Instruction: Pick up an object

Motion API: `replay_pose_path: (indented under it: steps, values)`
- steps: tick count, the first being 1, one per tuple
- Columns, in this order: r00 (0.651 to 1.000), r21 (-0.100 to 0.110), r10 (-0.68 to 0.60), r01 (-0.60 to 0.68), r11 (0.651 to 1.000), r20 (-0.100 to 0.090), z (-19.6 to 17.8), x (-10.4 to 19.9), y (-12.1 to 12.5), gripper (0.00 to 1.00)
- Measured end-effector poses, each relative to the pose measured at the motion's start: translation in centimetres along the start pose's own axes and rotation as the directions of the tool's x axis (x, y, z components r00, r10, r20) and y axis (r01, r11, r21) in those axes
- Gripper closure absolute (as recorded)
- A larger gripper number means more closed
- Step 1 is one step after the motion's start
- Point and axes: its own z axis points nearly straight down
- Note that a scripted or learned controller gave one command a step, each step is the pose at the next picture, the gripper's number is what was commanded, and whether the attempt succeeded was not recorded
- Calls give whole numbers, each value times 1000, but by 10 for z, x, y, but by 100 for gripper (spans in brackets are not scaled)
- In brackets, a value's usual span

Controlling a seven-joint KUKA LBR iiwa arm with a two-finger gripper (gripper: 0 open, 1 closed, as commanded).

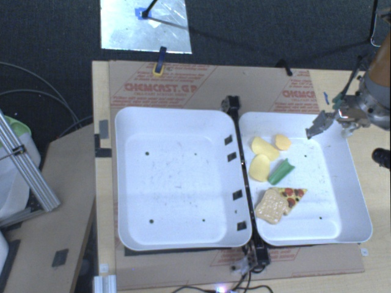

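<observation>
Cracker [271, 207] and pizza slice [291, 195] sit lowest in frame. My gripper [319, 126], its spread unreadable, hovers upper right; I should descend squarely over one piece.

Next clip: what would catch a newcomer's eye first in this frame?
The small cluster of toy food in the right bin: yellow pieces, a green piece, a pizza slice and a cracker, all near its left wall. Next, the gripper hanging over that bin's upper right part, apart from the cluster. The left bin sits beside it.
</observation>
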Motion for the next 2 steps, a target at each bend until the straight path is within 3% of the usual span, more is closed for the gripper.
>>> replay_pose_path:
  steps: [1, 2]
  values:
    - [1000, 13, 6, -6, 1000, -3, 127, -23, -61, 0]
    - [1000, -3, 1, -1, 1000, 1, 109, -22, -55, 100]
